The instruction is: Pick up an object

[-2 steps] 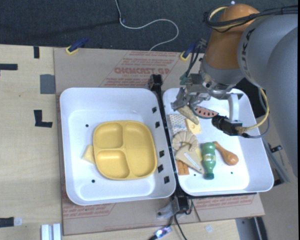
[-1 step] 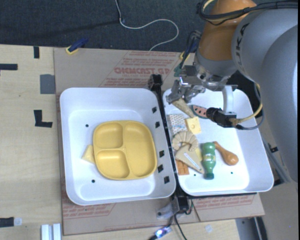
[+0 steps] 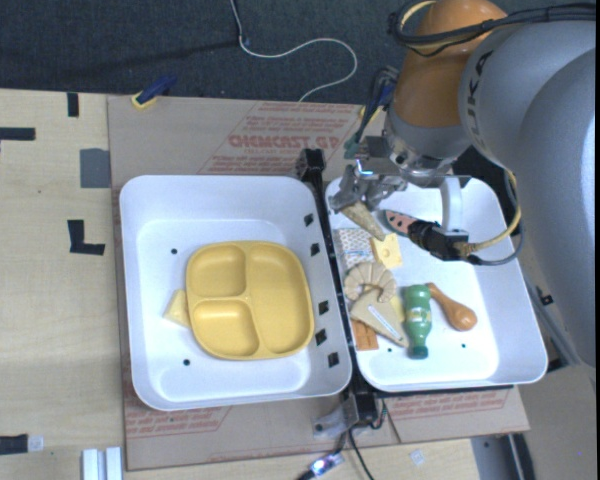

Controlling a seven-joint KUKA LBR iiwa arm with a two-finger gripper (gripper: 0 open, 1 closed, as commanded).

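Gripper (image 3: 365,200): it hangs over the far left corner of the right bin (image 3: 510,363), close to the wall that bin shares with the left bin (image 3: 140,268). From this angle you cannot tell whether it is open or closed. A tan piece (image 3: 365,220) lies directly beneath it; contact cannot be confirmed.

Right bin, contents: the candidate objects crowd its left side, along the shared wall.
- A patterned packet (image 3: 353,243) lies just nearer than the tan piece, with a pale yellow block (image 3: 387,252) beside it.
- A cluster of tan pieces (image 3: 370,286) sits nearer still, against the wall.
- A green bottle (image 3: 417,318) lies on its side, touching an orange-brown piece (image 3: 454,310) to its right.

Room to move: bare white floor shows across the right half of this bin, from the orange-brown piece out to the right rim. The grey arm (image 3: 540,98) overhangs the far right corner. On the left the objects leave little margin at the shared wall.

Left bin: a yellow divided plate (image 3: 250,298) sits near the centre, apart from all four walls. A pale yellow flat piece (image 3: 174,308) pokes out from under its left edge. Bare floor surrounds the plate on every side.
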